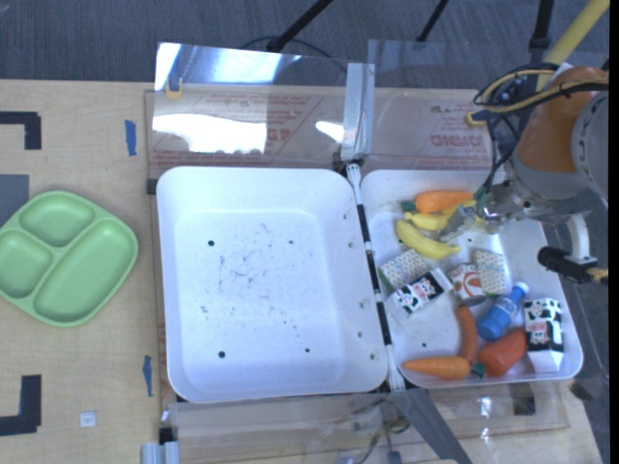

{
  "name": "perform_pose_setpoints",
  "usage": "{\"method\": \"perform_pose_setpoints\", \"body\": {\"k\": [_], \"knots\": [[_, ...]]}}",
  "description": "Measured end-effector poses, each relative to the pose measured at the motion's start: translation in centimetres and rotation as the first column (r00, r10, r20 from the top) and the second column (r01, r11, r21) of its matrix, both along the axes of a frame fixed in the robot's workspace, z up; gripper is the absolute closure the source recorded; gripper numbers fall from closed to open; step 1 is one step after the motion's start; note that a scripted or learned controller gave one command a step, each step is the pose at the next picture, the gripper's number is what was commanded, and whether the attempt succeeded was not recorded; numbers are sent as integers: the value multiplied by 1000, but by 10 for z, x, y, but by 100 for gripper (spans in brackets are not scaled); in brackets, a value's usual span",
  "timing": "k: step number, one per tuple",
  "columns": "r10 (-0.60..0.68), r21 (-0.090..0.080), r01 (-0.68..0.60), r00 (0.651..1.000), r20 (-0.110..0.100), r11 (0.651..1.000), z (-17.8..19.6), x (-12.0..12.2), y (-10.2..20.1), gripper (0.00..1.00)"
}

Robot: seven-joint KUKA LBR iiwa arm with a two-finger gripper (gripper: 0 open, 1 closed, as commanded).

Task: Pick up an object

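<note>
Overhead, the grey arm with its orange band reaches in from the right and sets the tool (pixel 462 217) low in the right bin (pixel 571 303), just above the bananas (pixel 426 236) and beside an orange carrot (pixel 444 201); whether it is wide or narrow, I cannot tell. Below the bananas lie a cow-patterned carton (pixel 417 295), a blue bottle (pixel 502 314), a second carrot (pixel 440 365) and another cow-patterned carton (pixel 545 332). Beside it sits the left bin (pixel 179 259), and a green divided plate (pixel 66 256) rests well apart on the tabletop (pixel 77 375).
</note>
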State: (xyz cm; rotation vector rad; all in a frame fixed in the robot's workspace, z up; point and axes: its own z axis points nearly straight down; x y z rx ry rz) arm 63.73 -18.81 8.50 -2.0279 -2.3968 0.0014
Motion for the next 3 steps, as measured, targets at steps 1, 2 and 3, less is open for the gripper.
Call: {"method": "perform_pose_setpoints", "body": {"k": [1, 2, 3], "knots": [[0, 0, 0, 1000, 0, 1000, 0, 0, 0, 0], [236, 0, -236, 971, -34, 972, 0, 21, 79, 0], [240, -7, -240, 971, -16, 971, 12, 25, 80, 100]]}}
